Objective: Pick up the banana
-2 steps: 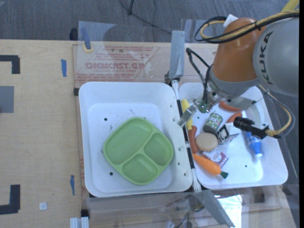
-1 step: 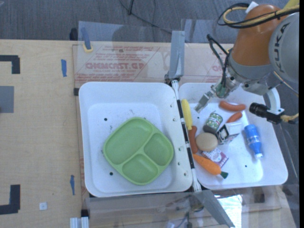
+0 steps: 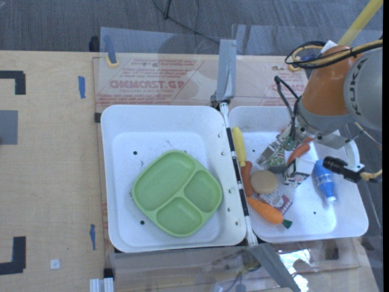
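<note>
Wooden table (image 3: 48,163) carries two white bins; you'll find the banana (image 3: 239,146) in the right bin (image 3: 340,224), along its left wall, long axis running near to far. Your tool (image 3: 281,151) hovers just to its right; grip state I cannot tell. Still approaching, I'd judge: shift left, align across the banana.

the worktop (image 3: 42,181) is pale wood with black tape marks and short blue tape strips along its left part. two shallow white bins sit on it side by side, touching along their inner rims: the left bin (image 3: 115,163) and the right bin (image 3: 352,221). a clear plastic sheet with red lettering (image 3: 152,81) lies flat on the worktop behind the left bin, partly under it. a grey bar (image 3: 226,69) stands behind the seam between the bins.
</note>
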Action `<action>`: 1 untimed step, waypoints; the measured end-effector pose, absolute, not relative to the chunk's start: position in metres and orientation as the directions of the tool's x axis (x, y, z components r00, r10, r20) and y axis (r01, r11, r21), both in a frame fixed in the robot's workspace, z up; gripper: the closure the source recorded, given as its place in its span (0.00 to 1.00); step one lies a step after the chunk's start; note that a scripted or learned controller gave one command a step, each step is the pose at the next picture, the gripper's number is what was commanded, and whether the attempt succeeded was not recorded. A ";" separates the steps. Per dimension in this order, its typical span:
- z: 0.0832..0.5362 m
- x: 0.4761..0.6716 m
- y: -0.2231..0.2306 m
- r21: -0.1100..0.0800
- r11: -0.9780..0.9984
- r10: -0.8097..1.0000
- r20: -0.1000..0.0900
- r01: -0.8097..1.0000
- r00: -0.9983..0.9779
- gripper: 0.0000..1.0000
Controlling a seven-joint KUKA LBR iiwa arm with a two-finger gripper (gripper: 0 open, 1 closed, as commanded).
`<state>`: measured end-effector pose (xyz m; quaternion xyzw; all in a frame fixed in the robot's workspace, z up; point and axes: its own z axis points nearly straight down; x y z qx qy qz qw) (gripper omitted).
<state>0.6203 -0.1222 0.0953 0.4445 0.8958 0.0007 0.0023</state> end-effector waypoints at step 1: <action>0.087 0.650 -0.117 0.004 0.902 0.432 -0.009 0.432 -0.902 0.00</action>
